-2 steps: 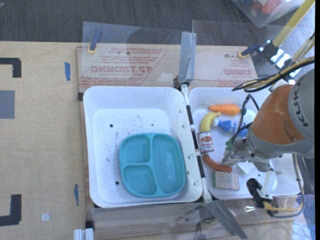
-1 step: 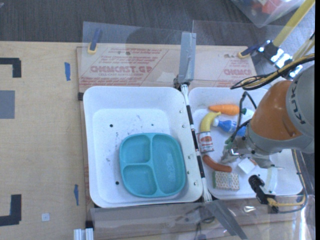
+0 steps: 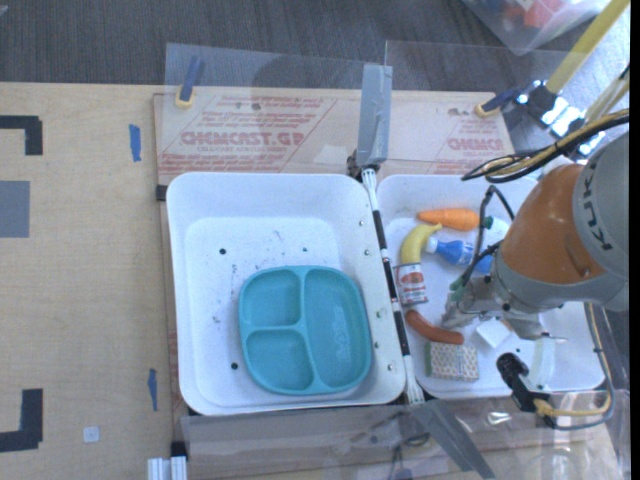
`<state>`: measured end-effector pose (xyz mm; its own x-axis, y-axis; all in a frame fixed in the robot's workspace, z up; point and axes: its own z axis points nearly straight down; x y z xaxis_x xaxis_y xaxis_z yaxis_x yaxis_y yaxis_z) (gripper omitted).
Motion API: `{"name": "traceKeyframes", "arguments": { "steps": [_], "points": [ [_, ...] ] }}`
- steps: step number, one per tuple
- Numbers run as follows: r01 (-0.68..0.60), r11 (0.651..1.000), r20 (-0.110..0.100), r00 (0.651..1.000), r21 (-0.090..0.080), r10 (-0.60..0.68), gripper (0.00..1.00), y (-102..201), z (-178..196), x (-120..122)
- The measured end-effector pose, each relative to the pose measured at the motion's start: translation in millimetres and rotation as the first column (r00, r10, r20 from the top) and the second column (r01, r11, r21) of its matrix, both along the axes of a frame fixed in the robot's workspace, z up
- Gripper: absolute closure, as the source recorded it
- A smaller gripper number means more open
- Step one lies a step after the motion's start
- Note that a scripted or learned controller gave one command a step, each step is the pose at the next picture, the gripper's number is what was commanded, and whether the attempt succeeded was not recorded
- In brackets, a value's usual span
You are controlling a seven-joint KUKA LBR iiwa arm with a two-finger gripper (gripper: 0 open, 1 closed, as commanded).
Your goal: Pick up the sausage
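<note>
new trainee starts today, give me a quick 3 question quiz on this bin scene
1. True or false: the sausage lies in the same bin as the teal plate.
2. Which item lies just beyond the banana, toward the far wall of the right bin? A) carrot B) sponge C) can
3. Fill in: the gripper hangs over the ____ bin, close to the sausage's right end.

Key:
1. False. The plate sits in the left bin; the sausage is in the right bin.
2. A, the carrot.
3. right
</note>
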<state>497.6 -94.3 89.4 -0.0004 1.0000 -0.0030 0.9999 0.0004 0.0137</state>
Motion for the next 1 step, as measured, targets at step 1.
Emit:
{"name": "traceKeyframes", "arguments": {
  "steps": [1],
  "points": [
    [-0.005,1.000,0.000,1.000,0.001,0.005,0.00,2.8,0.1,-13.8]
  ]
}}
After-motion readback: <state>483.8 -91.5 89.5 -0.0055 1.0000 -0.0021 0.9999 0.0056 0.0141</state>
